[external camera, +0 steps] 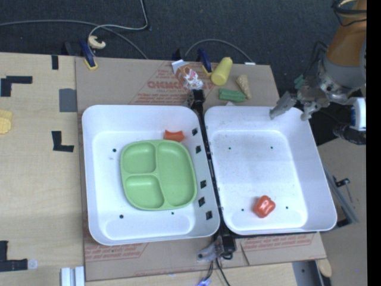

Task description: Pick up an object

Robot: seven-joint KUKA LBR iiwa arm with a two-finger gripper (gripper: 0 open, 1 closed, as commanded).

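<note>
While your gripper [293, 108] hangs with its two fingers spread apart and nothing between them over the far right corner of the right bin [309, 137], the red object [264, 206] lies well apart from it, down toward that bin's near wall and slightly to its left. You can see it is small, glossy and red-orange, a rounded lump. Farther left, the left bin [95, 159] holds a green divided plate [158, 174], both bins resting on brown cardboard [119, 82] over a wooden bench.

A small red-orange object [264, 207] lies near the right bin's [309, 154] front edge.
</note>
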